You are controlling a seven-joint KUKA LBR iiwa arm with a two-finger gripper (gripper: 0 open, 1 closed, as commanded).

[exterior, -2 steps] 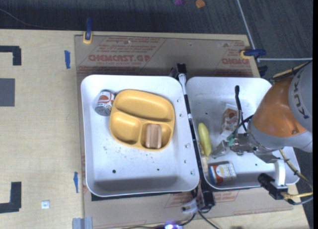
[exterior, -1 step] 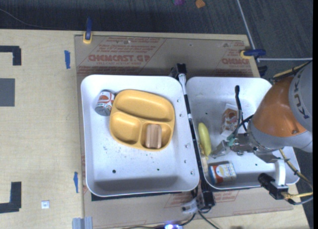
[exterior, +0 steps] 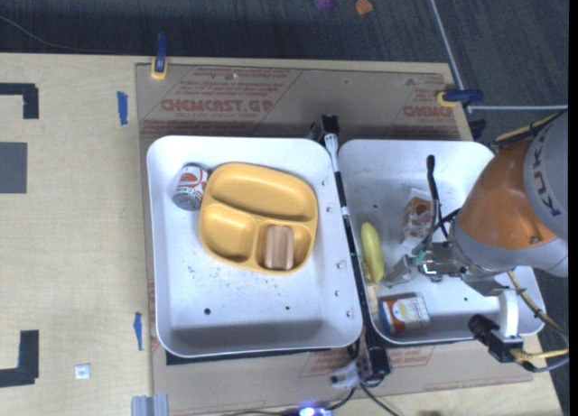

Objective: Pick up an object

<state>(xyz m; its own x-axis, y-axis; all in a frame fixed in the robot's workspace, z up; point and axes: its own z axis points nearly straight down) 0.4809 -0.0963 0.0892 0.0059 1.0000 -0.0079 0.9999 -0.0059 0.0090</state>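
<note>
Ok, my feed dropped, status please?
Gripper low in right bin, fingers unclear. Banana just beside it, not held. Can nearby.

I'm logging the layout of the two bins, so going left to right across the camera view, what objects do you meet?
Small can → yellow divided tray → brown block in the tray → banana → labelled can lying down → gripper → orange band of the arm.
</note>
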